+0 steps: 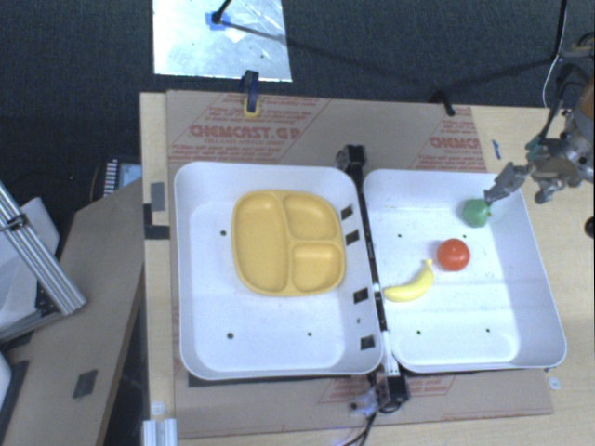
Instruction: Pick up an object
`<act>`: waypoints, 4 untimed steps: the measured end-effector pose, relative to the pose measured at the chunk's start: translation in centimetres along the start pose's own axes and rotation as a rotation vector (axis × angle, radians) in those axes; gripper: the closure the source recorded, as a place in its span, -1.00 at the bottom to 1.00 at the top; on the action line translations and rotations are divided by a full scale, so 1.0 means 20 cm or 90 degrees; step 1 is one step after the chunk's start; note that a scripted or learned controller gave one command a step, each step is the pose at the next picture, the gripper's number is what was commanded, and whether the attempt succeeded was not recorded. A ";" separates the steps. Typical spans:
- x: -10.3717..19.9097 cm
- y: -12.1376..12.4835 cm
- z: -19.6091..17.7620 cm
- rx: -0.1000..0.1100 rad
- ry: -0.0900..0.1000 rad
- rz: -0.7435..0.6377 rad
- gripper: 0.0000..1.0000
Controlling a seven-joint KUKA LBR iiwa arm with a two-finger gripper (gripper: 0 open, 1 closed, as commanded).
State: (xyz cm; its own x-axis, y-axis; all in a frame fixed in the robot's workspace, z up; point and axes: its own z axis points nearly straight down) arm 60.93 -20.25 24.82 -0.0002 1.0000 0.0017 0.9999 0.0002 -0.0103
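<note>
Gripper (499,187) sits at the top-right corner of the right bin (535,277), one grey finger angled down-left with its tip touching or just beside the green ball (476,212). Can't tell the finger state at this resolution. Nothing visibly clamped, so I'm not calling this a grasp.

Layout:
- Green ball: near the right bin's back wall, closest candidate.
- Red tomato-like fruit (454,255): near the ball, toward bin centre.
- Banana (412,285): just beside the tomato's lower left, close to the divider between the 2 bins.
- Left bin (200,277): yellow 3-compartment plate (286,242) lying flat in the middle.

Judgement: approach/contact on the green ball, pick not yet done.

Risks from here:
- Ball is round and smooth-looking; an off-centre close likely squirts it out sideways.
- Contact looks to be on the ball's upper right edge, so descending may push it away instead of straddling it.
- Ball is close to the back wall; a finger could catch the rim or pin the ball against it.
- If it rolls, it may bump the tomato and shift the next target.
</note>
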 end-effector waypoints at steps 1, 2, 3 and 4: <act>0.00 0.01 -0.04 -0.008 -0.002 -0.002 -1.00; -0.01 0.01 0.17 -0.006 -0.001 -0.001 -1.00; -0.01 0.03 0.47 -0.006 -0.001 0.000 -1.00; -0.01 0.05 0.79 -0.006 -0.001 -0.001 -1.00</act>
State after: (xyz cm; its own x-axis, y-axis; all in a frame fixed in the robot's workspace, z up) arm 61.69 -20.44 9.09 -0.0012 1.0000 0.0000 1.0000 0.0012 -0.0007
